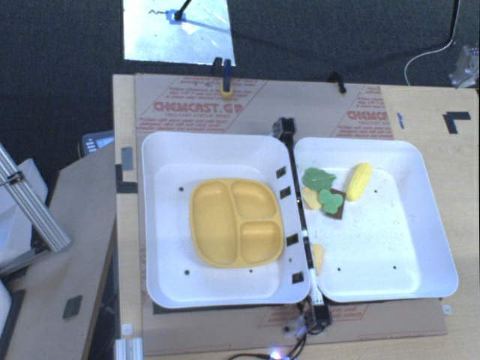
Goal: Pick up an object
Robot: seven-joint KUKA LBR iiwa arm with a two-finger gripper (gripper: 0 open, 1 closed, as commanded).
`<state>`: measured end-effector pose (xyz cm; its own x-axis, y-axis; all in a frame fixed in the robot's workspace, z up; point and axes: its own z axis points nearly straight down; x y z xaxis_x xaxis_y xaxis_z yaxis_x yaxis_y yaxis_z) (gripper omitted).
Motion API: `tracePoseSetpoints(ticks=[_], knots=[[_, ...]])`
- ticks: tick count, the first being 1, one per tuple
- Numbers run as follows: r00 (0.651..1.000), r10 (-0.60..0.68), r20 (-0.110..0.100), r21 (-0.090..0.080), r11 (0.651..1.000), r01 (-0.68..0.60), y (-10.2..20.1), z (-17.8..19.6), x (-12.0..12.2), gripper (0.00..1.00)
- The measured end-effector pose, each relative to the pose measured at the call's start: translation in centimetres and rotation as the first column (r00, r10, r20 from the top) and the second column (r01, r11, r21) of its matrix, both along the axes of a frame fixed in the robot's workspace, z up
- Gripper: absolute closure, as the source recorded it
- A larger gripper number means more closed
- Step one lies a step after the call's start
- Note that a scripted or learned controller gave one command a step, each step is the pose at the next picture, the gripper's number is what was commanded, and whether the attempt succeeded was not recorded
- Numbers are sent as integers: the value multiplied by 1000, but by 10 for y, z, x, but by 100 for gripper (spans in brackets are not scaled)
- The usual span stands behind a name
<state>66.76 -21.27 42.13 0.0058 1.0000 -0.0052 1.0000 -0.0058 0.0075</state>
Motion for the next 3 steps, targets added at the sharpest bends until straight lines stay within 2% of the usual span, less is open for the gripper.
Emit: tracePoseSetpoints(ticks=[1,2,3], knots=[[1000,11,8,-1,1000,-11,7,123,-18,100],[1000,3,-4,4,1000,-3,8,116,-133,100],[1000,6,-5,4,1000,-6,6,114,-169,100]])
